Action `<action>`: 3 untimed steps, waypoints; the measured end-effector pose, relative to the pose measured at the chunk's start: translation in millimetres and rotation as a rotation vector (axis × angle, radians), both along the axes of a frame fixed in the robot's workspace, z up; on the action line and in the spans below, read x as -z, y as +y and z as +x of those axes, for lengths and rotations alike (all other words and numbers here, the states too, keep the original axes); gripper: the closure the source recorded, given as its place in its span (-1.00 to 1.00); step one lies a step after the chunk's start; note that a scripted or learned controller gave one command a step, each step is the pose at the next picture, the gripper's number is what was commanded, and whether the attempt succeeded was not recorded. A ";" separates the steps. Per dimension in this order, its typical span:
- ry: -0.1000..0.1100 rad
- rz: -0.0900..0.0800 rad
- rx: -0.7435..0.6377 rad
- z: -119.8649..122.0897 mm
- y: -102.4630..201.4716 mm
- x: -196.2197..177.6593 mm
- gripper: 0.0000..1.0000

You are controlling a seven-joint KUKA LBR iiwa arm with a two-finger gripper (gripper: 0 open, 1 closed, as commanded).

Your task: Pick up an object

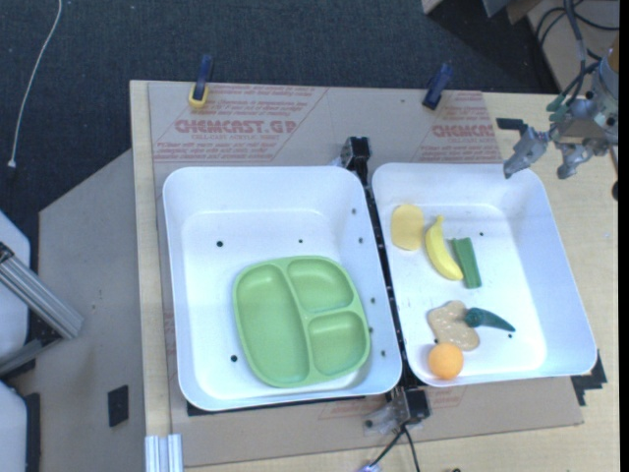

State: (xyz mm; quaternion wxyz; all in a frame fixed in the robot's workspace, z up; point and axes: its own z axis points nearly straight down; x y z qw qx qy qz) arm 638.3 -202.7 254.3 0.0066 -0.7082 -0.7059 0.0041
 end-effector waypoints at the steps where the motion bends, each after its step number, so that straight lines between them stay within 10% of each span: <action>1: -0.014 -0.003 -0.003 2.5 0.8 -8.6 -1.00; 3: -0.008 -0.001 -0.004 -5.6 8.2 93.1 -1.00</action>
